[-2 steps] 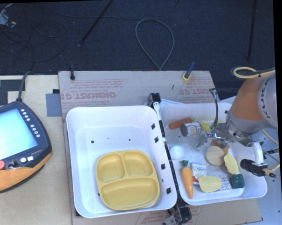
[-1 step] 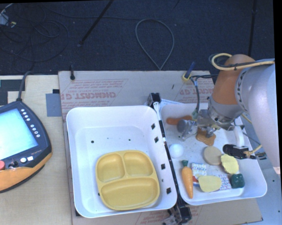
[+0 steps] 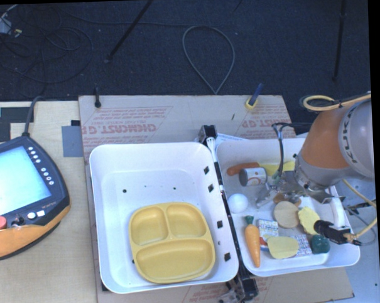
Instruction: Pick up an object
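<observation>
Gripper [image 3: 276, 191] low in your right bin [image 3: 352, 257]; grip state unreadable. Ball [image 3: 238, 203] to its left, disc [image 3: 285, 214] just below, carrot [image 3: 252, 244] further down.

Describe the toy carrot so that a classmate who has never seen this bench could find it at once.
Look in the right bin, the one crowded with small items. Along its left wall, near the front, lies the carrot: long, orange and tapering, with a green top beside a white ball. Its neighbours are rounder and paler.

Left bin [image 3: 109, 182]: a divided tray [image 3: 172, 241] is held.
Right bin [image 3: 345, 257]: a carrot [image 3: 252, 244] and a ball [image 3: 238, 203] are held among small items.
</observation>
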`<state>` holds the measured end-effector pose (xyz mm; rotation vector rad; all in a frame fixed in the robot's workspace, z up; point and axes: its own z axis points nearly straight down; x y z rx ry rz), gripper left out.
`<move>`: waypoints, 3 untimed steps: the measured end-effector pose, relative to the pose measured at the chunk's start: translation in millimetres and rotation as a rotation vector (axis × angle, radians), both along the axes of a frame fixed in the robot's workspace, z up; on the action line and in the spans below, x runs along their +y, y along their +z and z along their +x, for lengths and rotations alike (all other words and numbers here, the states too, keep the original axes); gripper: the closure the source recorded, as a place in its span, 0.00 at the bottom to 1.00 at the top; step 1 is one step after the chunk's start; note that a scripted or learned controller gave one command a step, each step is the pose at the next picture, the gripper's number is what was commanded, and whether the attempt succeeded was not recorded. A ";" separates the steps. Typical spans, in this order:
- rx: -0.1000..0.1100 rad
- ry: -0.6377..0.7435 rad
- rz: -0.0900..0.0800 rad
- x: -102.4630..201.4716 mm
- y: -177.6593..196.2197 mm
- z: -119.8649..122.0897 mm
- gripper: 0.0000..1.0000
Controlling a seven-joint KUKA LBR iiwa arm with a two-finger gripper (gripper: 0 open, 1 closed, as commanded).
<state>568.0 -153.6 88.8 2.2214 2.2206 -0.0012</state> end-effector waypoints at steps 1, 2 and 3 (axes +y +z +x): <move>-0.002 0.002 0.002 52.6 -0.1 55.8 0.00; 0.000 -0.001 0.001 50.6 0.2 -18.2 0.00; -0.004 -0.001 0.001 37.2 0.5 -39.7 0.00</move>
